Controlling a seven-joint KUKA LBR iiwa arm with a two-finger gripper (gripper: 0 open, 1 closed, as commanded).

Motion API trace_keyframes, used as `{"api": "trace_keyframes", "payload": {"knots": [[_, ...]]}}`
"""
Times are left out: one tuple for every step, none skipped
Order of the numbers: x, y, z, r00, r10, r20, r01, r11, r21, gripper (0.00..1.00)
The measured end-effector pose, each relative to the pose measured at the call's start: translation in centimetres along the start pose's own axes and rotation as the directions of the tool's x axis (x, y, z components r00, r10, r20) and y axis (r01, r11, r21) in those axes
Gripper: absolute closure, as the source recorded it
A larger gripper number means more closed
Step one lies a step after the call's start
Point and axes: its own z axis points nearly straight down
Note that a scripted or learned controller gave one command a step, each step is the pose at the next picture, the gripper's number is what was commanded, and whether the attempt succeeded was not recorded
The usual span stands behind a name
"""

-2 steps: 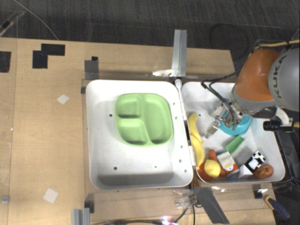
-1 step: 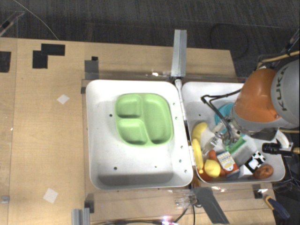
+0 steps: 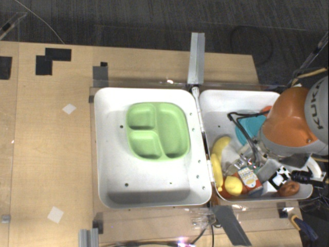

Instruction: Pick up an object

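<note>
Yellow banana [image 3: 218, 156] is lying lengthwise along the right bin's [image 3: 216, 104] left wall, just left of the end effector [image 3: 248, 164], which is hovering low over the clutter, its opening impossible to tell from here.

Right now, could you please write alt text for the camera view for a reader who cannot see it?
The arm reaches into the right bin, its gripper low among clutter that includes a banana and a teal item. The left bin holds a green tray.
</note>
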Motion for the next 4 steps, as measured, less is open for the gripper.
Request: {"api": "trace_keyframes", "payload": {"knots": [[-7.3, -7.3, -2.4, 1.0, -0.007, -0.016, 0.007, 1.0, 0.013, 0.0], [-4.6, -6.5, -0.2, 1.0, -0.005, 0.006, 0.005, 1.0, 0.006, 0.0], [-2.0, -3.8, 0.0, 0.995, -0.095, 0.0, 0.095, 0.995, 0.007, 0.0], [-2.2, -3.5, -0.9, 0.995, -0.099, 0.005, 0.099, 0.995, 0.003, 1.0]]}}
